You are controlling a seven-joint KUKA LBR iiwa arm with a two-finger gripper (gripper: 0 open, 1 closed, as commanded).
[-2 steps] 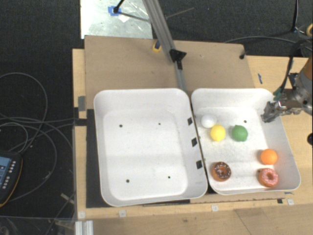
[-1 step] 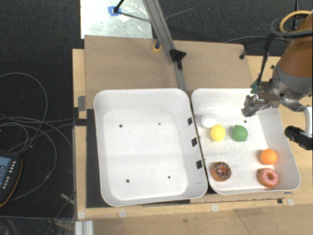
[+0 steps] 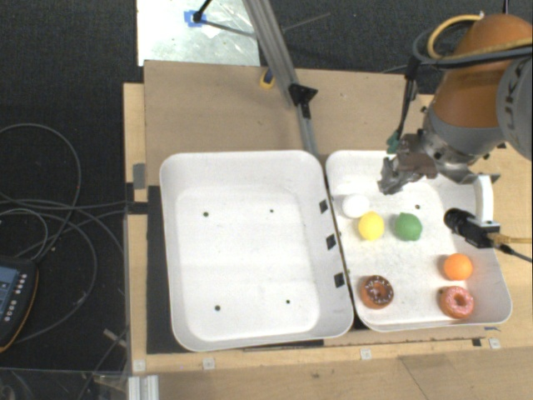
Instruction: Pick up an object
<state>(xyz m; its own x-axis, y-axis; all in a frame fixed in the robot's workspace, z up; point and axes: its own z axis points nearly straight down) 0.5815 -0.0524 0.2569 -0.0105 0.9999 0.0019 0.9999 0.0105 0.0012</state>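
Objects for picking, six, all in the right bin (image 3: 500, 307): white ball (image 3: 356, 205), lemon (image 3: 371, 226), green ball (image 3: 407, 227), orange ball (image 3: 457, 267), chocolate doughnut (image 3: 376, 291), pink doughnut (image 3: 456, 302). Lemon sits just beside the white ball; doughnuts lie along the near wall. Gripper (image 3: 393, 182) hangs above the bin's far end, seemingly clear of every item; whether its jaws are parted or closed cannot be told. Left bin (image 3: 179, 223) adjoins.

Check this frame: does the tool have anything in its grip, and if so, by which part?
Nothing is held. The tool hangs above the right bin's back area, apart from the white ball and green ball.
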